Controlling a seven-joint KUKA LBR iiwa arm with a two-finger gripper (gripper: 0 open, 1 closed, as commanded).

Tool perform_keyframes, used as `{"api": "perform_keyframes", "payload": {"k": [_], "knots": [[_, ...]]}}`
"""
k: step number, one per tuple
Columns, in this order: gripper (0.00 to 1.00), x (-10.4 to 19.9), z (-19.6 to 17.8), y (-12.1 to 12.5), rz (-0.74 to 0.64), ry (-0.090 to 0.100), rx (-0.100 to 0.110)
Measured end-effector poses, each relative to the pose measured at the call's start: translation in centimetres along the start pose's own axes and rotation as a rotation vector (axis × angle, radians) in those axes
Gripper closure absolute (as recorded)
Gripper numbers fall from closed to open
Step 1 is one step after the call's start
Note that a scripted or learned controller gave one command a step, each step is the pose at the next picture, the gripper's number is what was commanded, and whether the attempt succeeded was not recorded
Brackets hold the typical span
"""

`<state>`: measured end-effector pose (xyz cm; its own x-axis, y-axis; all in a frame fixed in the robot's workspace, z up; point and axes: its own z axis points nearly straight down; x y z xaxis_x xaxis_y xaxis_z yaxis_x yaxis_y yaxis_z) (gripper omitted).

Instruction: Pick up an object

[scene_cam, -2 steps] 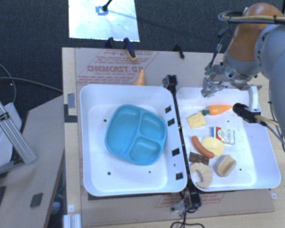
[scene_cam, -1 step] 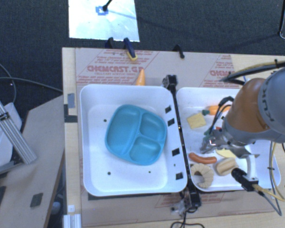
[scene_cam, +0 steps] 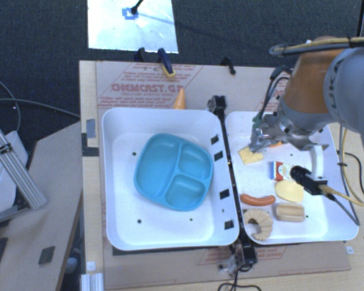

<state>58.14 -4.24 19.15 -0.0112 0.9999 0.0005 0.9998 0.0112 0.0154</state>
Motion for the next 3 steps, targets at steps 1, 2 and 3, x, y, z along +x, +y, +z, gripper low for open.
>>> {"api": "perform_keyframes", "payload": {"k": [1, 2, 3], "knots": [[1.00, -5.0, 7.3, -0.2, 0.013, -0.002, 0.017], [1.00, -6.4, 10.7, -8.0, 0.015, 0.000, 0.019], [1.00, -16.1, 4.8, -1.6, 0.013, -0.008, 0.004]]}}
